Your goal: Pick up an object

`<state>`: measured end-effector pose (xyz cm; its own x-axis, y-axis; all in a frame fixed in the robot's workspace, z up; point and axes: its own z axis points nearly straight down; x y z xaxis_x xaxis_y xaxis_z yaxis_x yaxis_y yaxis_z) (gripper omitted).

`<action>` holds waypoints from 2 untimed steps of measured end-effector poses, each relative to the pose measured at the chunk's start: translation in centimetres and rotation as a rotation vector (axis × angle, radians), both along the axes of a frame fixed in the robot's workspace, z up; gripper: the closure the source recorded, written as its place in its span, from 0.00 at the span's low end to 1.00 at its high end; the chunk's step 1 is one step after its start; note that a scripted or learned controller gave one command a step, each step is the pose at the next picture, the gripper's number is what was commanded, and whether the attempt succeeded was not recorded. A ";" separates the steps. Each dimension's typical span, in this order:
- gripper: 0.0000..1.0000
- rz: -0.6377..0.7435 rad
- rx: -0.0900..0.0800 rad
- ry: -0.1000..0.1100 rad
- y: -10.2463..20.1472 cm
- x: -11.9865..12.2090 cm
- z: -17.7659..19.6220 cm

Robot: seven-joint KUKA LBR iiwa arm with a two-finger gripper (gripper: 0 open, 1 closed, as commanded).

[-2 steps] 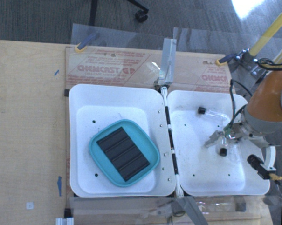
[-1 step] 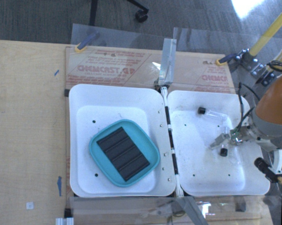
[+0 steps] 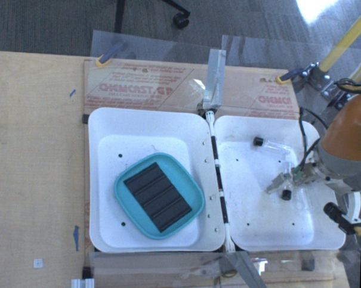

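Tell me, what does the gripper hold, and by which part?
Cannot be told: the two-finger gripper is low in the right white bin, and its tips blur together.

Behind my two bins I read red printed lettering on the clear plastic sheet [image 3: 148, 87] lying over the brown board: "CHEMCAST GP" on its left portion. The same red print on the right portion [image 3: 272, 99] is partly cut off and not fully legible.
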<state>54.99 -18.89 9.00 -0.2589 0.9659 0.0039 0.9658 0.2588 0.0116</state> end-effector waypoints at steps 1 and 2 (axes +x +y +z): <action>0.00 0.019 0.004 -0.002 -0.3 -2.3 0.0; 0.00 0.108 -0.007 0.000 0.0 -0.9 -0.1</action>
<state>54.09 -18.89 8.92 -0.3616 0.9323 -0.0029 0.9323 0.3616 0.0098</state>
